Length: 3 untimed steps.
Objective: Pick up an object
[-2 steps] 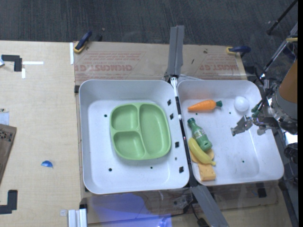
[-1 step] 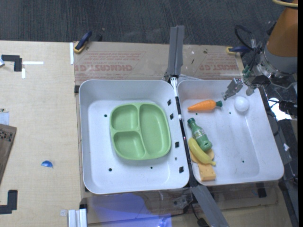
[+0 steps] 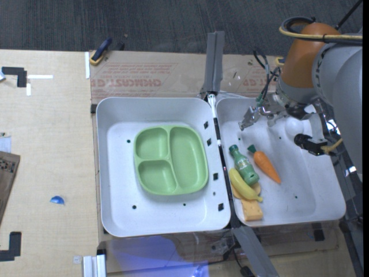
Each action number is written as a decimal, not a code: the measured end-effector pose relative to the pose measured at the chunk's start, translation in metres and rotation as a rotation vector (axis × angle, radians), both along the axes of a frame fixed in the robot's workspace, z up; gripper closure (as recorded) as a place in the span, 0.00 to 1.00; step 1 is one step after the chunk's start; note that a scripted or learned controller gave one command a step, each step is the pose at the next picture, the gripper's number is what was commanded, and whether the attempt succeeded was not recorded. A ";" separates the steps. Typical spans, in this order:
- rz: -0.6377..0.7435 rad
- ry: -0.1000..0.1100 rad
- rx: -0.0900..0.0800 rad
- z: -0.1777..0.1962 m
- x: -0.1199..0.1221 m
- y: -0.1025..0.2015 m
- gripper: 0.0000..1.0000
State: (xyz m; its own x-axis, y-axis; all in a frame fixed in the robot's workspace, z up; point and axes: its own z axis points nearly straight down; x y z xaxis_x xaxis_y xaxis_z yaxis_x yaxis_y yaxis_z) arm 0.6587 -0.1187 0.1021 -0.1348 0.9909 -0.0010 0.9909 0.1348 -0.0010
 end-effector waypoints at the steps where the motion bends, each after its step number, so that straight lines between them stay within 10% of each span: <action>1: 0.182 0.000 0.001 -0.010 -0.053 0.001 0.00; 2: 0.274 0.001 0.002 -0.011 -0.137 0.010 0.00; 3: 0.268 0.000 0.001 -0.002 -0.137 0.009 1.00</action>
